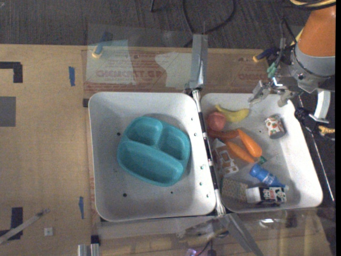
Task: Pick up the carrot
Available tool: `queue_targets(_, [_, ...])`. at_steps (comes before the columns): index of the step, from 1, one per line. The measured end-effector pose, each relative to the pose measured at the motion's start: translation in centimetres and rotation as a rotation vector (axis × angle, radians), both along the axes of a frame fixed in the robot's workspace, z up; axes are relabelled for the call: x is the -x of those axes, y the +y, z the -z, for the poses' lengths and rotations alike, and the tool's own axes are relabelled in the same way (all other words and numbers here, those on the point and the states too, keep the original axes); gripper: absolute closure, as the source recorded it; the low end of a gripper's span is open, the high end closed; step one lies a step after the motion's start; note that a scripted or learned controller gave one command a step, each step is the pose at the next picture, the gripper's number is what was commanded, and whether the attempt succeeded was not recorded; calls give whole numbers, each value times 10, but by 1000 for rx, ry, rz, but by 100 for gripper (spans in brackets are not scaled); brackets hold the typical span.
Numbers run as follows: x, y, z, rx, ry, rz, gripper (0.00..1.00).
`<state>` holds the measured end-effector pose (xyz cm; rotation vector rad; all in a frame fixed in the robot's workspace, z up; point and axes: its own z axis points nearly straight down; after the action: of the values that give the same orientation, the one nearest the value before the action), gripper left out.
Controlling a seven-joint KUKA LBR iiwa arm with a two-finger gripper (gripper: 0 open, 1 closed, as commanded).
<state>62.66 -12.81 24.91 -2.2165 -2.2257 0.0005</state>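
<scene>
The carrot [250, 143] is a thick orange piece lying at a slant in the middle of the right bin [301, 164]. A thinner orange stick [238, 152] lies just to its left, touching it. My gripper [272, 93] hangs over the bin's back edge, up and to the right of the carrot and well apart from it. Its fingers are spread open with nothing between them.
Around the carrot lie a yellow banana [233, 113], a reddish apple [216, 120], a red sausage [224, 134], a small carton [274, 126], a blue bottle [265, 175], a snack box [226, 162] and a milk carton [266, 195]. The left bin [106, 185] holds a teal divided plate [154, 150].
</scene>
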Motion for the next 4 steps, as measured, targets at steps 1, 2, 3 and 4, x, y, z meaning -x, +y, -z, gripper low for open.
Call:
queue_targets(1, [20, -7, 142, 1, -25, 112, 0])
queue_targets(2, [50, -26, 161, -1, -6, 106, 0])
queue_targets(3, [49, -30, 149, 1, -11, 115, 100])
queue_targets(4, [41, 17, 42, 1, -1, 236, 100])
